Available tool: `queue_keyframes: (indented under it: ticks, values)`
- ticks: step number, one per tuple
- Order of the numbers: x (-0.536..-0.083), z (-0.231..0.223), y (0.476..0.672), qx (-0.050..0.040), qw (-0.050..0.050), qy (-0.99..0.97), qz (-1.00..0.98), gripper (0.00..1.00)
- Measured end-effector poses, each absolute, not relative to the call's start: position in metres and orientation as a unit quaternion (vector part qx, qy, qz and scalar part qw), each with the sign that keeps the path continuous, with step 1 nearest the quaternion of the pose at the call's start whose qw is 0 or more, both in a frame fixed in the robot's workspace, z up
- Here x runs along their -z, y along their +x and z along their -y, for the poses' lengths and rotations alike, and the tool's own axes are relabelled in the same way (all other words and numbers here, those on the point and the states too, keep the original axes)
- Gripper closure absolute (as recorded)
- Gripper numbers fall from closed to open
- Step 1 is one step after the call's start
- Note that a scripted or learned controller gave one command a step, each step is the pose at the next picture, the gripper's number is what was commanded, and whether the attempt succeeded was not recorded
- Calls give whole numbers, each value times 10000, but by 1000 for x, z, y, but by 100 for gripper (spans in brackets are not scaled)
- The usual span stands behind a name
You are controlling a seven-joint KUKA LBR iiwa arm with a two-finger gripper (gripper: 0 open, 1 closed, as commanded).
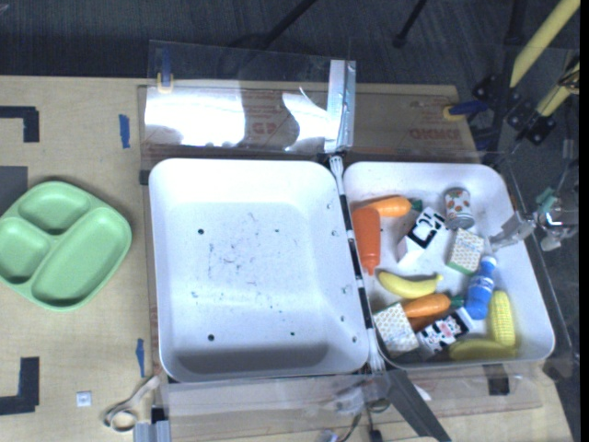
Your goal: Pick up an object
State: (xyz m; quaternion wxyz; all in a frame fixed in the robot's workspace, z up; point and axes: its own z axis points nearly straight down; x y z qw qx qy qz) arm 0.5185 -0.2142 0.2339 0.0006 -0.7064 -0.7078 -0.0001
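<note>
The right white bin (515,187) holds a heap of small items. An orange bottle (366,236) lies along its left wall, with an orange carrot-like piece (391,207) at its top end. Beside them are a black-and-white box (423,228), a small can (457,205) and a patterned packet (465,250). Lower down lie a yellow banana (408,284), a blue bottle (479,288), a corn cob (502,316), an orange tube (428,307) and a checkered packet (396,328).
The left white bin (184,191) sits next to the right one, their walls touching. A green divided plate (60,244) rests on the bench at far left. A clear plastic panel (248,109) stands behind the bins. A small grey metal part (529,224) sits at the right bin's rim.
</note>
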Motion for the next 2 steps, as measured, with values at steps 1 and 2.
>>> queue_keyframes:
  ticks: [1,2]
  values:
    - [-145,224,492,4,8,-6119,7909,0]
    - [-87,202,504,22,-7,-6373,7706,0]
